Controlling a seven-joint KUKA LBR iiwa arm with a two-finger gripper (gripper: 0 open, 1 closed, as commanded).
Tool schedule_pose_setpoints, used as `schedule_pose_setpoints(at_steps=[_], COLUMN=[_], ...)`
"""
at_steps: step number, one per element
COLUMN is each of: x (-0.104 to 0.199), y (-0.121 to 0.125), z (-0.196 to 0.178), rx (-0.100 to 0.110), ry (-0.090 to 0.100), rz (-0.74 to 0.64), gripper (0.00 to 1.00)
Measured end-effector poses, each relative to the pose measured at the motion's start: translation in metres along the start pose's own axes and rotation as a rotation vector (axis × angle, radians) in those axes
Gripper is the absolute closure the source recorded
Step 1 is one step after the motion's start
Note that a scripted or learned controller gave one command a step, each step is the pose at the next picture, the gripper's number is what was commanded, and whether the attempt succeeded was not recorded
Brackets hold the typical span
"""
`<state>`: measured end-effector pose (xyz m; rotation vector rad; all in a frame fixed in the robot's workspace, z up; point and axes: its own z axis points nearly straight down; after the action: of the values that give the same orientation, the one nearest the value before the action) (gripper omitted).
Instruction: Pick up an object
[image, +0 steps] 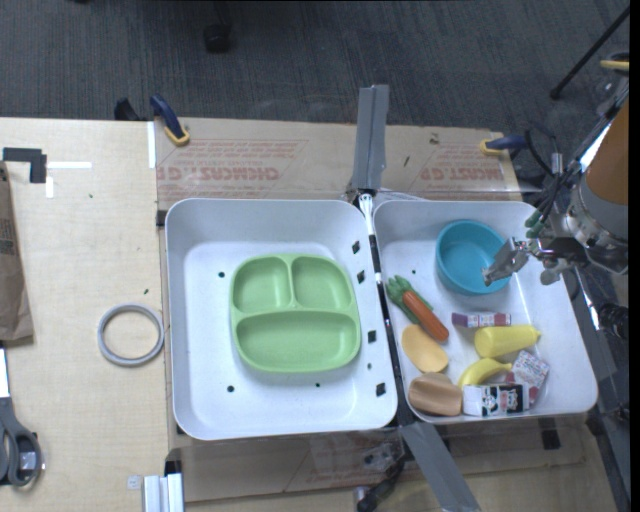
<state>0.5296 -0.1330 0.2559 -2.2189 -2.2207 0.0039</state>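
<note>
Blue bowl (470, 256) sits at right bin's (570, 345) far edge; jaws (503, 266) hang over its right rim, slightly parted, holding nothing. Carrot (425, 315) lies near.

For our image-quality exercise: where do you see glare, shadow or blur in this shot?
Camera view: even overhead light; mild glare on the white bin rims; soft shadow beside the green divided plate; the hand over the blue bowl looks slightly blurred.

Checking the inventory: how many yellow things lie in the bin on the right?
3: a flat yellow disc beside the carrot, a yellow block further right, and a banana below it. More may hide underneath.
</note>
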Motion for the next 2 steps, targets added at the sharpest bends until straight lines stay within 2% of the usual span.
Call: schedule_pose_setpoints(at_steps=[1,2], x=[-0.016,-0.025], y=[-0.052,0.026], z=[0.109,0.165], rx=[0.0,-0.001], ry=[0.001,0.0], rz=[0.116,0.138], gripper=[0.0,0.0])
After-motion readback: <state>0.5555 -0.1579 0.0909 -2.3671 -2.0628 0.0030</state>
